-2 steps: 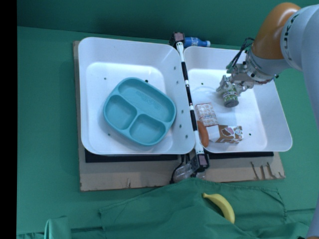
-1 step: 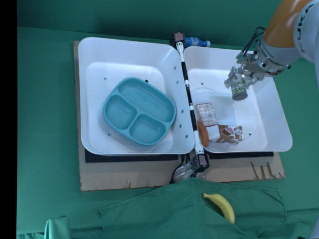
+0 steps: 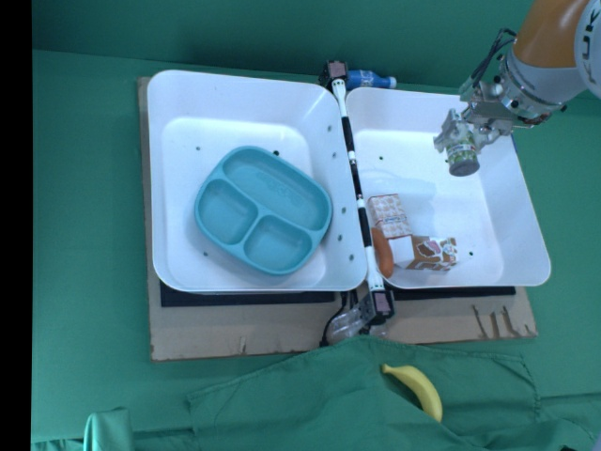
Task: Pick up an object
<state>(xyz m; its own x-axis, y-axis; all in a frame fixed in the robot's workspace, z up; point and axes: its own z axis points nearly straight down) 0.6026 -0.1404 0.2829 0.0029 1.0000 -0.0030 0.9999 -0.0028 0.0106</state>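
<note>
Step in hand: as I read it, the arm is closing in on something to lift from the right-hand shallow white plastic bin (image 3: 526,242).
Claw: the two-finger metal gripper (image 3: 462,156) hangs over the far part of that bin; from where I stand I cannot tell how it is set, and nothing shows in it.
Likely targets: a small brown-and-white printed carton (image 3: 424,252) lying on its side, a second patterned brown-and-white packet (image 3: 389,214) just beyond it, and an orange sausage-shaped piece (image 3: 382,253) at the bin's left wall.
Where they lie: all three cluster in the near-left corner, well to the left of the claw and nearer to me.
Doing it well: I would bring the claw over one piece, come straight down, and favour the carton, which sits freest of the wall.
Risk: the pieces touch, so a sloppy descent may nudge the neighbours.
Other bin: a teal plastic divided plate (image 3: 263,210) rests in the left-hand white bin (image 3: 178,101).
</note>
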